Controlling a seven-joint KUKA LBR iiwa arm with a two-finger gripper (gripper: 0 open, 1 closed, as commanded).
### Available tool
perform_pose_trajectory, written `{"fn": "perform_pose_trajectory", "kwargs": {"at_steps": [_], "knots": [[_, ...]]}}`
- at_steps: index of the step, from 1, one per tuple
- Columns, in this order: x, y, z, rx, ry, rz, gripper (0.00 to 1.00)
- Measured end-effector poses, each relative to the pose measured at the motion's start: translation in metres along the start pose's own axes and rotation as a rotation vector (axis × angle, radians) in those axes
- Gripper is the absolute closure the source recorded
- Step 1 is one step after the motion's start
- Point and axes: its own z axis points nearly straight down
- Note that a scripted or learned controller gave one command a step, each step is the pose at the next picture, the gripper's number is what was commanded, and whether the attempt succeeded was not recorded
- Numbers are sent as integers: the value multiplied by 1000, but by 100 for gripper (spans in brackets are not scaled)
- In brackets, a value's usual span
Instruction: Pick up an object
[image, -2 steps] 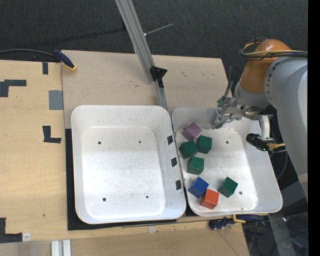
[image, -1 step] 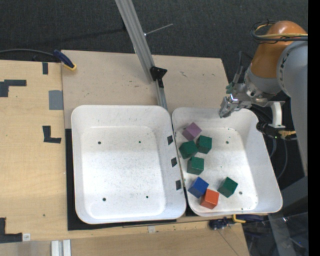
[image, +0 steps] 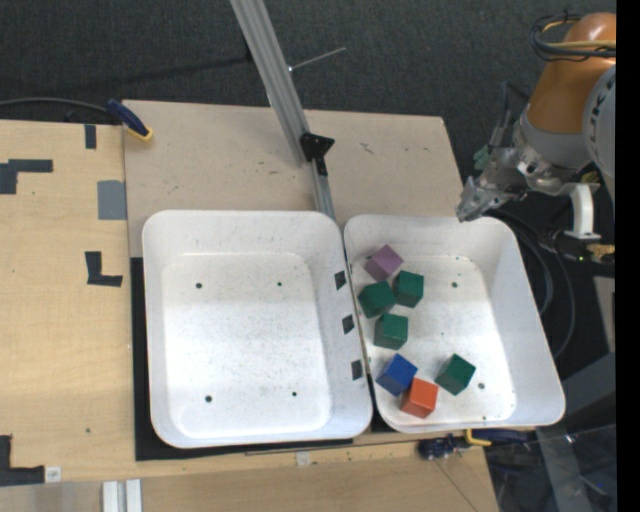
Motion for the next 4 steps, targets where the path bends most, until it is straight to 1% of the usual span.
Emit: {"fn": "perform_pose_trajectory", "kwargs": {"at_steps": [1,2,3,4], "knots": [[-6,-2,-47,0,0,-1,100],[49,-17,-37,8,3,-4,100],[108,-20,-22,8,4,-5,100],[160,-21,-8,8,3,-5,100]]}}
